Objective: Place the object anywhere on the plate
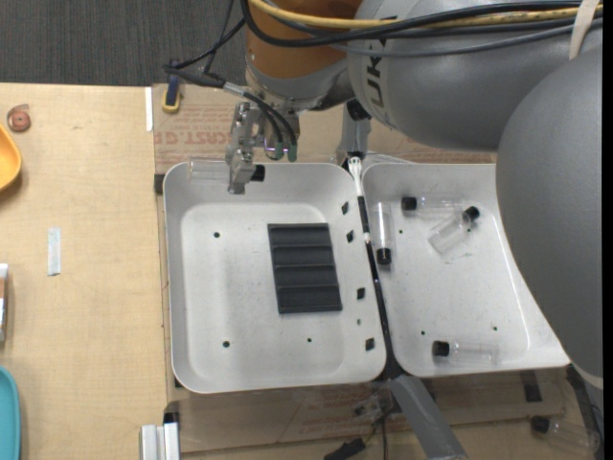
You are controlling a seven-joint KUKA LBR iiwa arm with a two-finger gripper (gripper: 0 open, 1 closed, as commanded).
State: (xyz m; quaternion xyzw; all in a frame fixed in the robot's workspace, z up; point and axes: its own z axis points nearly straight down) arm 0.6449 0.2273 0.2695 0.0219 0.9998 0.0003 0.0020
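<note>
A black ridged plate lies flat in the middle of the left bin. My gripper hangs over that bin's far left corner, up and to the left of the plate. Its fingers are shut on one end of a clear vial, which sticks out level to the left over the bin's far rim. The vial is faint against the white rim. The arm's orange band and grey body take up the top and right of the view.
The right bin holds several clear vials with black caps: one along its left wall, one near the far side, one near the front. The wooden bench lies to the left, with an orange dish at its edge.
</note>
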